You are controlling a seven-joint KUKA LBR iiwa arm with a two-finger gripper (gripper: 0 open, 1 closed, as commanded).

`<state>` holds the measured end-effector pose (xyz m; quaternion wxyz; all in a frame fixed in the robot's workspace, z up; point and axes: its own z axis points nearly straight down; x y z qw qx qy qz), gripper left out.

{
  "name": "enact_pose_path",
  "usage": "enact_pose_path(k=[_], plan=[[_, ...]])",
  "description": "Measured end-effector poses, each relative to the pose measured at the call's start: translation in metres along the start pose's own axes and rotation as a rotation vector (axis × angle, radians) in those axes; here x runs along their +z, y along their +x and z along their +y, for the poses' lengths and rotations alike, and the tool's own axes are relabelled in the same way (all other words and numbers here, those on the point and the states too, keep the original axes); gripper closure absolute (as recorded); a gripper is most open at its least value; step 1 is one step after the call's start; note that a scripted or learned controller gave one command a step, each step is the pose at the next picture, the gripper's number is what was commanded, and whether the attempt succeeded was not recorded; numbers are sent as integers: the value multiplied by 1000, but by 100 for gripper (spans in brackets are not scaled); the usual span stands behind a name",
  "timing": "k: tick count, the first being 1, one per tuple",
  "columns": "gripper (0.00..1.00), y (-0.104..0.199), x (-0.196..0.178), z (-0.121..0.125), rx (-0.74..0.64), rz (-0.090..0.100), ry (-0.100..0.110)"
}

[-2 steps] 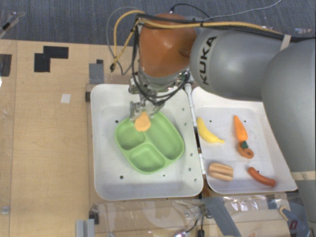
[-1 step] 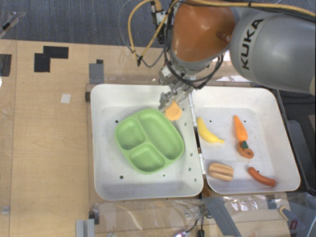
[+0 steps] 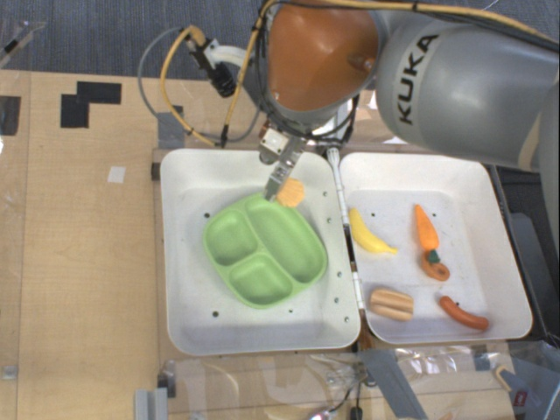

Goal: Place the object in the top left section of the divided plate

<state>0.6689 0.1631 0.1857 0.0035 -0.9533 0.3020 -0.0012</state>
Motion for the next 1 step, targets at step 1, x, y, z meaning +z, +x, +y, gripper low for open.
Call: enact_pose_path(k=[1], plan=[[100, -32, 5, -44, -412, -2, -1]])
